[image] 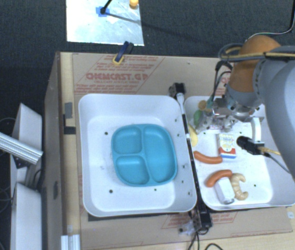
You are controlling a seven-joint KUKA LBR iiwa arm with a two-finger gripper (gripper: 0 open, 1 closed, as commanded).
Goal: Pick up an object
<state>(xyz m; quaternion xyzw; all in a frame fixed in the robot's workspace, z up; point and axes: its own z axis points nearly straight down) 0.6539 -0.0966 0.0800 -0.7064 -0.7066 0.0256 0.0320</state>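
Note:
My gripper [215, 121] reaches down into the far left part of the right bin [280, 194]. Just below it lies a small white and red carton [226, 144]. Left of it, by the bin's wall, a yellow piece [193, 134] pokes out. An orange-red sausage [208, 158] lies nearer the front, and a second sausage [218, 177] sits in front of that. Beside the second sausage are a beige curved piece [239, 187] and a small white cylinder [223, 192]. I see nothing lifted off the bin floor.
The left bin [98, 191] holds a blue divided plate [143, 154]. A black part with a cable [247, 144] hangs right of the carton. The arm's grey body [287, 103] covers the right bin's far right side.

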